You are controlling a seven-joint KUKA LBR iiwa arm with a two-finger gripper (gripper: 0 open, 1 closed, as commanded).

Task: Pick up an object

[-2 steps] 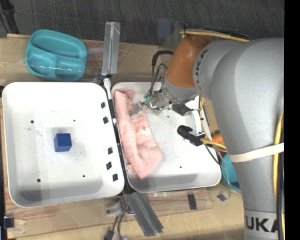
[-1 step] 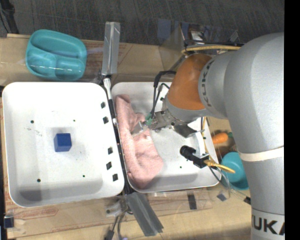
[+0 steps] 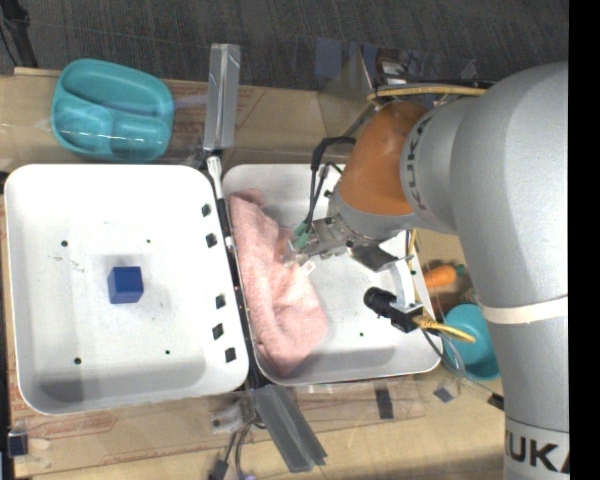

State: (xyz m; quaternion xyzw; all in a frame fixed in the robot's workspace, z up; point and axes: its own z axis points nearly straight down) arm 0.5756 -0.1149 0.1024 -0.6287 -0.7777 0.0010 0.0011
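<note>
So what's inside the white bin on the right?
A crumpled pink cloth lies along the right bin's left wall. The gripper is over it. The arm covers the bin's far corner.

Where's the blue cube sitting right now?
The blue cube lies alone in the left bin, near its middle, well apart from the pink cloth in the right bin.

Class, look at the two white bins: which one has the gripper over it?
The right bin, holding the pink cloth. The gripper sits at the cloth's edge there, while the left bin holds a blue cube.
</note>
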